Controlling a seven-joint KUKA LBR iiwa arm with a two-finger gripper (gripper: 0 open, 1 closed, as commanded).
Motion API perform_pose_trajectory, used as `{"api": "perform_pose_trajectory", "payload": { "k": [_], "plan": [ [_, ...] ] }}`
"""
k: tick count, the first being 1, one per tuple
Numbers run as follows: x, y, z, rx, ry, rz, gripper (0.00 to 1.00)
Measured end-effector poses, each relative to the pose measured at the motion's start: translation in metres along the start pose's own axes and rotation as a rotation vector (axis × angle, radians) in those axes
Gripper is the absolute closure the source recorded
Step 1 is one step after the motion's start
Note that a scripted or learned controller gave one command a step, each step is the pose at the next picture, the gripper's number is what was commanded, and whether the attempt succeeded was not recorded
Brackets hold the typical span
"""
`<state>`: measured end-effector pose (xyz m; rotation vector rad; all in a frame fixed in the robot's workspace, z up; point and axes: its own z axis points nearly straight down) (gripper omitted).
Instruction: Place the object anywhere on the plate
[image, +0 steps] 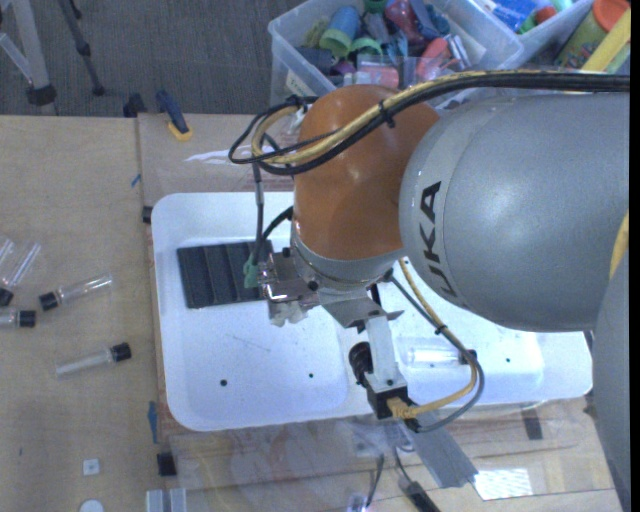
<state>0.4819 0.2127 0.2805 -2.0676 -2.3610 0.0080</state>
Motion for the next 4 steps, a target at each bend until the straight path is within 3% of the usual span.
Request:
{"api": "perform_pose_trajectory", "payload": {
  "k": [1, 2, 3, 4],
  "plan": [
    [-0.032, 0.072, 0.022, -0.006, 0.000, 0.017, 1.00],
    [-0.011, 0.072, -0.105, -0.005, 0.001, 0.731, 1.00],
    [0.008, 0.023, -0.074, -0.003, 0.002, 0.978, 1.00],
    [0.008, 0.020, 0.099, -0.003, 0.003, 1.291, 1.00]
  ]
}}
